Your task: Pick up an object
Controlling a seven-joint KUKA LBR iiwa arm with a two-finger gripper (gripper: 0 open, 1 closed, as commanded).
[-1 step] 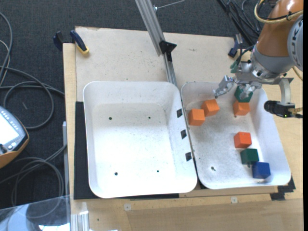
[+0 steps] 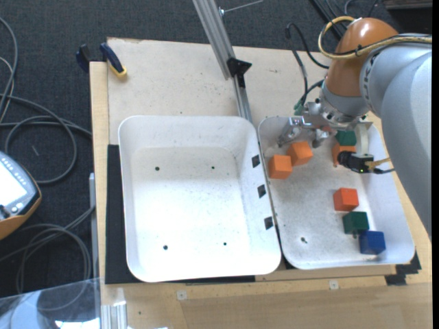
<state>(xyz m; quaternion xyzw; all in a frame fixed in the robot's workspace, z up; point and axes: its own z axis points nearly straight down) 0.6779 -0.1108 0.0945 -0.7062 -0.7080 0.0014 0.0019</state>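
Gripper (image 2: pixel 302 134) low over the right bin's (image 2: pixel 322 249) far end.
An orange block (image 2: pixel 300 152) sits right under it — touching or gripped, cannot tell; another orange block (image 2: pixel 280 166) lies just beside.

Bright even light, soft shadows, slight blur.

A robotics lab or test bench, seen from above. A plywood bench (image 2: pixel 171 67) stands on dark grey carpet (image 2: pixel 41 60) strewn with loose black cables (image 2: pixel 41 149). 2 shallow white bins (image 2: pixel 137 136) sit side by side on it, the right one holding small coloured blocks (image 2: pixel 346 199). A grey industrial robot arm (image 2: pixel 405 81) with an orange band reaches in from the right. An aluminium rail (image 2: pixel 216 26) rises from the bench, and a blue-and-yellow clamp (image 2: pixel 113 59) grips its far left corner.
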